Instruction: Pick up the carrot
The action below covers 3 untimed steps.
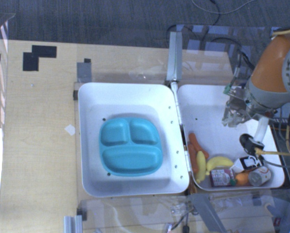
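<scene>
Big pale desk with two white bins side by side, and the grey-and-orange arm is in over the desk's right edge. The left bin sits mid-desk and carries a blue plate, nothing to do with this job. All the action is in the right bin.

The jaws hang over the back-right part of that bin, toward the desk's far right corner. From here I cannot tell if they are spread or pressed together, and nothing shows between them.

And there's the carrot! It lies lengthwise tight along the right bin's left wall, down toward the desk's near edge and well apart from the jaws. So I'd say the reach is not yet made.

Now the trouble. A banana lies just beside the carrot on its right, seemingly touching it, with a second banana curled next to that. More small clutter, including a can, packs the bin's near corner.

With the wall on one side and the banana on the other, there's very little room to get around that carrot. A descent slightly right could grab the banana instead. One slightly left could strike the bin wall or the divider. A glancing close could just roll the carrot tighter against the wall. Crossing the jaws over its upper, freer end looks the safer bet.
</scene>
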Available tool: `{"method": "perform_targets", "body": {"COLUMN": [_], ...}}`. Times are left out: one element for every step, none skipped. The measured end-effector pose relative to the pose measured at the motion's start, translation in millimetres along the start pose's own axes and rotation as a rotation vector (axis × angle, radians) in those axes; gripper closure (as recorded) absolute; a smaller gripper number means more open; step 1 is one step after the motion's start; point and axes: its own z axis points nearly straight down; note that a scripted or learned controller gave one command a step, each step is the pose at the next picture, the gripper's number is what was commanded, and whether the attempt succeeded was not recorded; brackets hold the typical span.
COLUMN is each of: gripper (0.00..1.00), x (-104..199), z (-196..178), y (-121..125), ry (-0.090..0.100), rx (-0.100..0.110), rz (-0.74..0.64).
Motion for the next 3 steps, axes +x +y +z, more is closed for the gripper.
{"method": "perform_targets", "body": {"gripper": [1.00,1.00,1.00], "x": [19.5,99.0,123.1], "z": [20.4,11.9,20.5], "y": [-23.0,-88.5,-85.3], "ry": [-0.002,-0.002,-0.003], "rx": [0.004,0.005,0.005], "rz": [0.436,0.810,0.897]}}
